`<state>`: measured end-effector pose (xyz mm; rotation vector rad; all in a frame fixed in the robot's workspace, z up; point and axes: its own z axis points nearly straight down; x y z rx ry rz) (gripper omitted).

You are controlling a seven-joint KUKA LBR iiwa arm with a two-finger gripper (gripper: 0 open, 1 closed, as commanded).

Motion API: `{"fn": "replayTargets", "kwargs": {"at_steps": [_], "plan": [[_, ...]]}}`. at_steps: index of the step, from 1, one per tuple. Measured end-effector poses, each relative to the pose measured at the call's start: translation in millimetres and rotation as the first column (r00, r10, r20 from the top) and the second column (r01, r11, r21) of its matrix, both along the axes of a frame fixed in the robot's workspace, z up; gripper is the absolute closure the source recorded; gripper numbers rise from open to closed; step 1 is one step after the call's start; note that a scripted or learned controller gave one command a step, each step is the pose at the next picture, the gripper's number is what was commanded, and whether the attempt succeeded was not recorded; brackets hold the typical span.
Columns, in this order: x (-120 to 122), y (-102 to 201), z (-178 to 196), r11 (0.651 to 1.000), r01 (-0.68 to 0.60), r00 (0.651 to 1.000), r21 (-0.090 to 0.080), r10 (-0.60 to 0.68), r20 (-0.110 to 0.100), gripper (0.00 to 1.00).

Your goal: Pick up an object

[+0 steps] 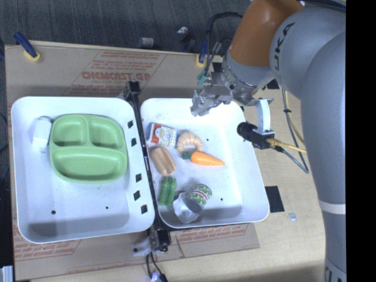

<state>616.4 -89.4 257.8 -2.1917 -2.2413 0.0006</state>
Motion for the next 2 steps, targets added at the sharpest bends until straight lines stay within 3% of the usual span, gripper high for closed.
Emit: {"fn": "replayTargets", "kwargs": {"at_steps": [1,2], "plan": [[0,0,0,1.000,0.000,1.000,0.000,0.000,0.000,0.00],[0,0,10,1.000,-0.003,1.000,0.001,0.003,0.001,1.00]]}}
